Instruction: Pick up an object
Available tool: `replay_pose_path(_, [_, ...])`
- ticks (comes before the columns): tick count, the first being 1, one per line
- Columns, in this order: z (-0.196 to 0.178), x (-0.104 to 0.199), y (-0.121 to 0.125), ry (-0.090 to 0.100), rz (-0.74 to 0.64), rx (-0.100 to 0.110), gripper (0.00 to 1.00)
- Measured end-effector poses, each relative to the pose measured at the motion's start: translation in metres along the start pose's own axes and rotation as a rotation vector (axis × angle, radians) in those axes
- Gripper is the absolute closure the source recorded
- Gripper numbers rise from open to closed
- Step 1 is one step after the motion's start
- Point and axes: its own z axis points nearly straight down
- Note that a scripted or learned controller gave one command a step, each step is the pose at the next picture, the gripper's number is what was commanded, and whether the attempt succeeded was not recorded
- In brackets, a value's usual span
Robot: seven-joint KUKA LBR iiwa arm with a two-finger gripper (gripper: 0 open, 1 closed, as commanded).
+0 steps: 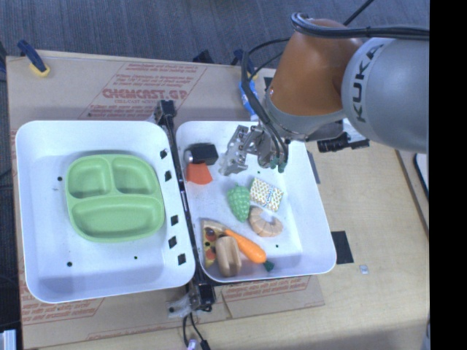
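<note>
My gripper hangs over the back part of the right bin, fingers spread open with nothing between them. Just left of it lie a black block and an orange cone-shaped piece. In front of the gripper sit a green bumpy toy, a yellow checked packet and a tan pastry. Toward the bin's front edge are an orange carrot, a pizza slice and a tan bread piece.
The left bin holds a green divided plate. A black clip strip runs between the two bins. The grey and orange arm covers the bench behind the right bin. Cardboard lies under both bins.
</note>
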Motion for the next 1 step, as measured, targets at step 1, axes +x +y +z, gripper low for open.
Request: replay_pose_path(1, [0.0115, -0.0254, 0.0074, 0.0, -0.238, 0.0, 1.0])
